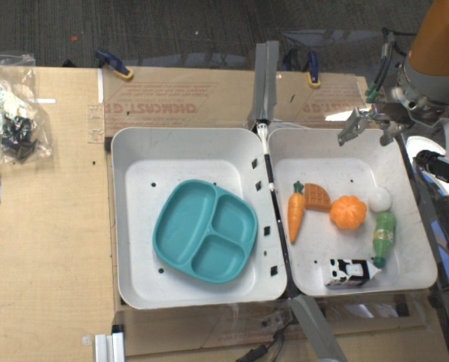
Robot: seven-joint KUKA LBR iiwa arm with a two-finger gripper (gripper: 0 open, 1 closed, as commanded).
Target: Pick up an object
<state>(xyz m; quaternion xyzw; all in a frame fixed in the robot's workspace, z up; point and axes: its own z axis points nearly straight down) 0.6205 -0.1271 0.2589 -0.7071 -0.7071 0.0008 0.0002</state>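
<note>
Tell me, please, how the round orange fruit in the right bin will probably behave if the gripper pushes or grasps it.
The orange fruit looks round, so a push would likely roll it. It seems to touch the waffle piece and lies close to the white ball, so both may shift. Its curved, smooth-looking skin might slip from the fingers.

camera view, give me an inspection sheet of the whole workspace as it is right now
surface: two white bins, left bin, right bin, on a wooden bench
job's things: right bin holds toy carrot, waffle, orange, white egg, green bottle, milk carton
clutter: teal divided plate in left bin; plastic bag on bench
grippers: tool above right bin's far edge, holding nothing
cables: nothing seen
surroundings: cardboard sheet, clamps
</note>
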